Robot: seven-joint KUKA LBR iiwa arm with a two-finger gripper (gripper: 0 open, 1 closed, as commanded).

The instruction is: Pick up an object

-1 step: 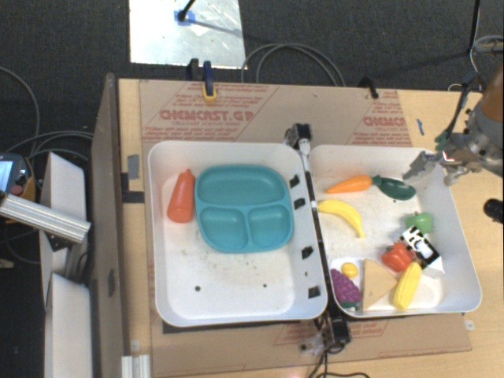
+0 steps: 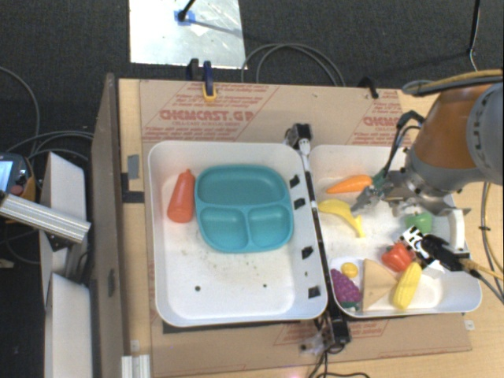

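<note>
Purple plastic grapes, a tan wedge and yellow toy corn are seen up front in the right bin. Light, hard, kinda slick; the yellow plastic banana is best pinched mid-curve. Pincer state can't be told.

Red "CHEMCAST GP" is printed on the cardboard sheet.

A teal divided tray lies in the left bin, beside an orange bottle.
</note>
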